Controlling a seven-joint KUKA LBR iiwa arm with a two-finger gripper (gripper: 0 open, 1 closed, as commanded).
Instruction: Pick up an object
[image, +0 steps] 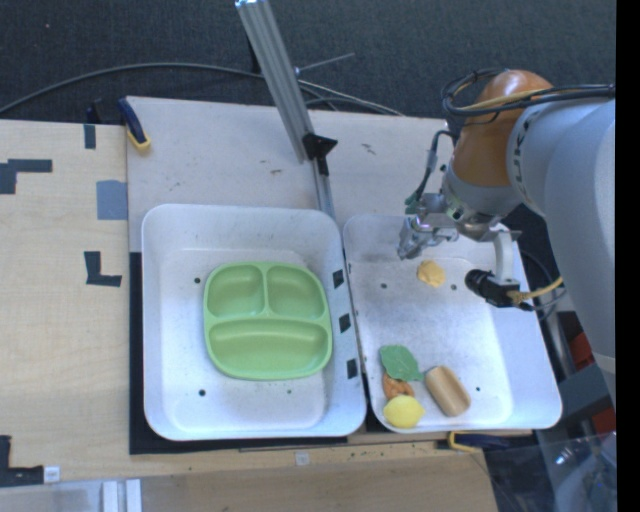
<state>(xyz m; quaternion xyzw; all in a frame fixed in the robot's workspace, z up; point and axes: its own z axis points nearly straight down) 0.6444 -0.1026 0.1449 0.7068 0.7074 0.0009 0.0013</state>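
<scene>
My gripper (413, 245) hangs over the far part of the right bin (520, 395), close to its back wall. A small yellow-orange piece of toy food (431, 273) lies on the bin floor just to the right of and below the fingertips, apart from them. Near the bin's front edge sit a carrot with a green leaf (399, 372), a yellow lemon (403, 411) and a tan bread roll (447, 390). Nothing shows between the fingers.
A green divided plate (267, 320) lies in the left bin (170, 400). A grey metal pole (285, 85) slants down to the divider between the bins. A black cable connector (490, 287) hangs off the wrist over the right bin.
</scene>
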